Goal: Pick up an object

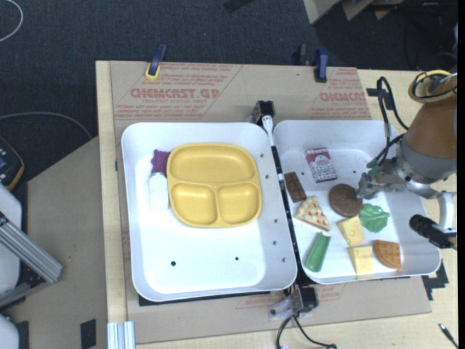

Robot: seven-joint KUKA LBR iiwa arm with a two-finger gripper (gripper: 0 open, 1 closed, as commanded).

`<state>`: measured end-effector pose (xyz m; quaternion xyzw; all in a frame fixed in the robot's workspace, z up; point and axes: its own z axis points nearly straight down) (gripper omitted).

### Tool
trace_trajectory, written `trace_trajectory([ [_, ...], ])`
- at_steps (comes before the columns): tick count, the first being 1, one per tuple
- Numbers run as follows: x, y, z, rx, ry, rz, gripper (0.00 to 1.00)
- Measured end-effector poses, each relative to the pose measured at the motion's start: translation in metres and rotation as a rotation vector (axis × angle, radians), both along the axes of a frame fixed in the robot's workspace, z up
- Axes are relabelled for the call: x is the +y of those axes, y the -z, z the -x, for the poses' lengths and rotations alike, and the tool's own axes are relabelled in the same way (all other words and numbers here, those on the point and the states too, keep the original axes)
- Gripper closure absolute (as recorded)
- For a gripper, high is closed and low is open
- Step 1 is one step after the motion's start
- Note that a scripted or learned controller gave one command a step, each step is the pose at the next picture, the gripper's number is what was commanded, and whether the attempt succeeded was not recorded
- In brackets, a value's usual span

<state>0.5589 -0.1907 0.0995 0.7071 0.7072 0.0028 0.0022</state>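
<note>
Red print reading "CHEMCAST GP" runs in repeated slanted lines across the brown paper sheet (218, 89) that covers the counter behind the two bins, while the label on the small red-and-white packet (320, 165) is too small to read.

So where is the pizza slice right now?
The pizza slice lies in the right bin, near its left wall, just below the brown chocolate bar and above the green cucumber.
</note>
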Motion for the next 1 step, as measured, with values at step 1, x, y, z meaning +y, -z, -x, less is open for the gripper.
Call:
trace_trajectory([
  [1, -0.0057, -0.0608, -0.0053, 0.001, 0.0, 0.004, 1.0],
])
